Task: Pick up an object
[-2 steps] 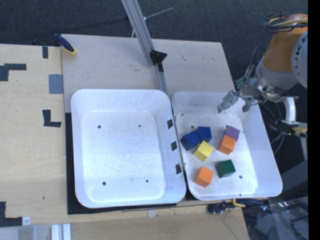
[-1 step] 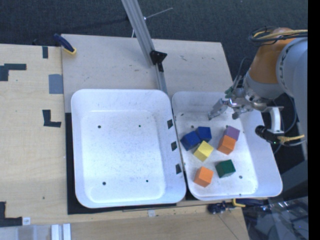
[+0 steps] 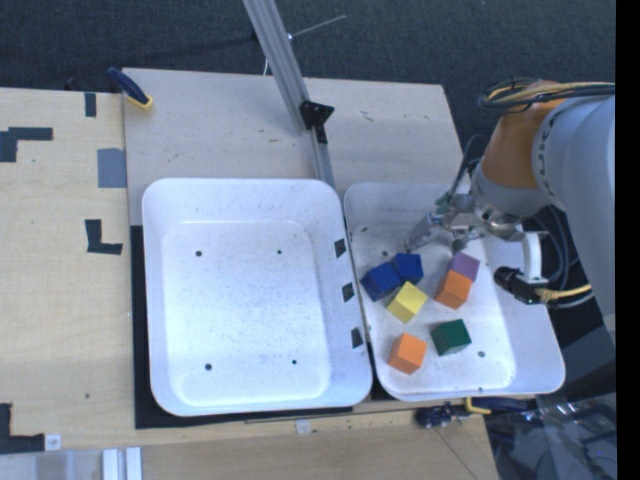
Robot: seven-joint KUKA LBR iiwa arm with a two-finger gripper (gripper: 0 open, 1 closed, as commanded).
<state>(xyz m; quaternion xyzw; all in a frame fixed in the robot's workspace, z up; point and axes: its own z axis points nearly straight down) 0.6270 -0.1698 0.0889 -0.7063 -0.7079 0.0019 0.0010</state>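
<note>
Pincer (image 3: 436,230) spread wide, empty, hovering above right bin (image 3: 530,368). I judge risk: blocks cluster tight; purple cube (image 3: 465,265) touching orange cube (image 3: 454,288) at 6 o'clock, fingers may wedge between both.

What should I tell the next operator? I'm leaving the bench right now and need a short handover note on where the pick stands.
Gripper: over the far part of the right bin, fingers spread, nothing between them.
Objects, all in the right bin: two blue blocks touching each other, a yellow block just in front of them, a purple block against an orange block, a green block, and a second orange block nearest the front.
Left bin: speckled white floor.
Done: nothing lifted yet.
Left: close on one block and raise it; the blue pair lies nearest the fingers.
</note>
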